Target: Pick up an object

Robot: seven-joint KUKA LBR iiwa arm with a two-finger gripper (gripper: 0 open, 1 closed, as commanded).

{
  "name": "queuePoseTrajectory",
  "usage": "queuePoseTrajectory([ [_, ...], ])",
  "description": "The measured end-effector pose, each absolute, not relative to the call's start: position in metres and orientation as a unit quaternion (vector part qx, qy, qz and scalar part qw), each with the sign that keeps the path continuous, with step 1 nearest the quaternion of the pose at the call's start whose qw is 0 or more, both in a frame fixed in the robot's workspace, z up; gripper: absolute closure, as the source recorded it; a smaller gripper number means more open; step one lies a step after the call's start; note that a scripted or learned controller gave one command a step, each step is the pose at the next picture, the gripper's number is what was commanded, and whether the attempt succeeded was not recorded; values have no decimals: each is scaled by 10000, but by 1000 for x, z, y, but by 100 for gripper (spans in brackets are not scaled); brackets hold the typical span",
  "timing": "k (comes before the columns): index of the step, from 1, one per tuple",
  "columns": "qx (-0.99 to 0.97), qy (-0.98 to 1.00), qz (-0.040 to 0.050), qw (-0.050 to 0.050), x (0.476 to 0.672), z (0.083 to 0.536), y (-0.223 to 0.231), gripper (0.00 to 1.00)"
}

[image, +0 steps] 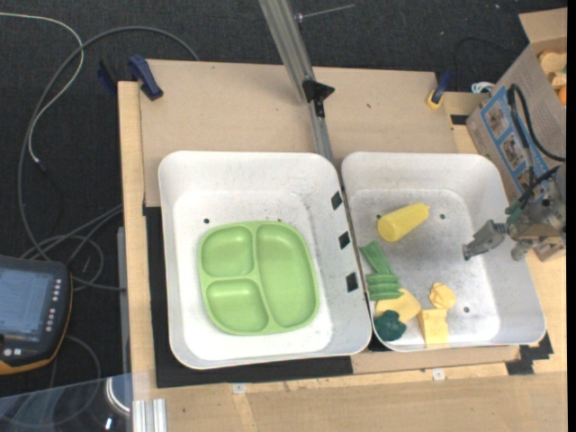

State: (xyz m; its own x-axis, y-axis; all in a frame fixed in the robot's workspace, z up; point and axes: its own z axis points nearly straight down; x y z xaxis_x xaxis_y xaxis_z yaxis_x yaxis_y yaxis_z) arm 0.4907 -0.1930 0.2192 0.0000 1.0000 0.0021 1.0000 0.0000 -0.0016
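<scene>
Two white bins: the left bin (180, 196) holds one green plate (259, 277), the right bin (486, 187) several toys. One yellow cylinder (402, 222) lies tilted, apart. The gripper (493, 241) spreads open, holding nothing.

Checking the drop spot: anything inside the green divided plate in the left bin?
The green divided plate shows three compartments, all bare green, nothing on them. It hides the left bin floor beneath it, so what is under it can't be seen.

A divided plate (258, 277) lies in the left bin (180, 183); small toys (402, 221) lie in the right bin (490, 183).
</scene>
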Motion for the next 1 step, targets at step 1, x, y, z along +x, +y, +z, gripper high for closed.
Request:
queuePoseTrajectory([
  [1,-7071,-7071,-3,11,491,219,-193,0],
])
